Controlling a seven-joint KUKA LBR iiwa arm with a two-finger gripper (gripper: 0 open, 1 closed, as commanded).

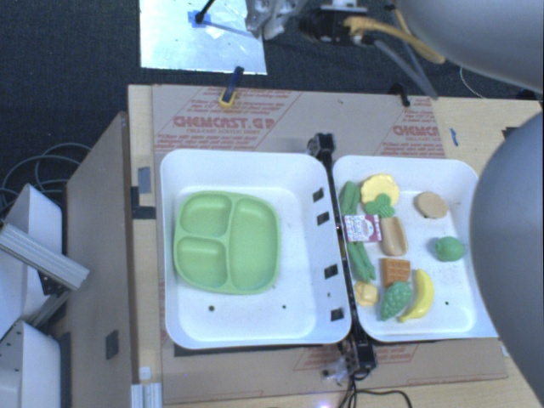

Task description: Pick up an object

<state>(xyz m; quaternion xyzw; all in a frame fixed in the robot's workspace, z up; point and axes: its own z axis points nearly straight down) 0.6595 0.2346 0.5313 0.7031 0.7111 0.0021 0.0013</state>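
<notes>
The right bin (463, 177) holds several toy foods. Among them are a yellow piece (378, 187), a tan round cookie (431, 204), a green ball (449, 247), a hot dog (393, 235), a red-and-white packet (361, 226), an orange cracker (394, 271) and a banana (421, 296). My gripper (270, 11) is blurred at the top of the view, past the bench's far edge and well away from both bins. Nothing shows in it.
The left bin (195, 164) holds a green divided plate (227, 241). Black clips (323, 219) line the seam between the bins. My grey arm (510, 253) looms over the right bin's right side. Cardboard (221, 121) underlies the bins, and a yellow-handled tool (229, 92) lies on it.
</notes>
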